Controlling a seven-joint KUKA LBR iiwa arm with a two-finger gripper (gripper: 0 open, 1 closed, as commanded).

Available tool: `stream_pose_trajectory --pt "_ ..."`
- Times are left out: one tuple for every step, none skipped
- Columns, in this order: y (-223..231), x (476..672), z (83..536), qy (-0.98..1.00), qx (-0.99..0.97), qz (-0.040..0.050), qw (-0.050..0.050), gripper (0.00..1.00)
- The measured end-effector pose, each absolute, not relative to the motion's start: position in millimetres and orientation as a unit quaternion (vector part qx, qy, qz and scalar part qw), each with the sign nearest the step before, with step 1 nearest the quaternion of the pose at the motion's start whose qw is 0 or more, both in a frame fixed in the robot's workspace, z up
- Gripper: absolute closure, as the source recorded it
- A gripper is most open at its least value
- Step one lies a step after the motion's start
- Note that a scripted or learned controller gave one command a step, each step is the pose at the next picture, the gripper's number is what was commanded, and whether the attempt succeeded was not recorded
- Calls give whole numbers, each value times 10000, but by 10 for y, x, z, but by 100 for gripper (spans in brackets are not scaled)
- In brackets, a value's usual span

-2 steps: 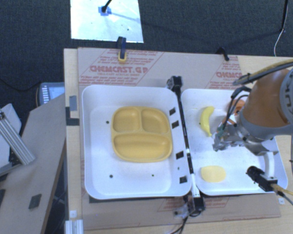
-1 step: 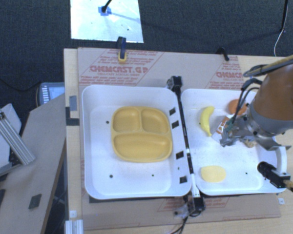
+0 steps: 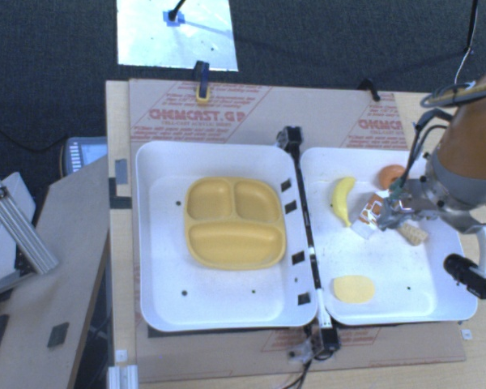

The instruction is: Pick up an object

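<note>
The arm is a thick rounded column, orange-brown on its upper band and pale grey below it. Thin dark cables loop from the band down its left side to the wrist. The end effector is small, metallic grey and dark. A black fitting juts beneath the grey section.

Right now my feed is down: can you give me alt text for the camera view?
The arm's pincer is low in the right bin, at a small white packet beside a banana, with an orange item, a tan piece and a yellow disc around it. The left bin holds a yellow divided tray.
</note>
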State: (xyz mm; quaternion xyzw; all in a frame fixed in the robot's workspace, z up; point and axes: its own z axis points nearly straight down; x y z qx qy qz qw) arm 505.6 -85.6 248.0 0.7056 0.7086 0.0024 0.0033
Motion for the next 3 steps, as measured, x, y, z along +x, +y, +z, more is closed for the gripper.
stream_pose_trajectory --pt "-300 5291 2527 7107 7035 20 7 100" --pt "198 5429 2511 7107 7035 18 4 100" --pt "756 5708 2498 7109 7033 20 3 100"
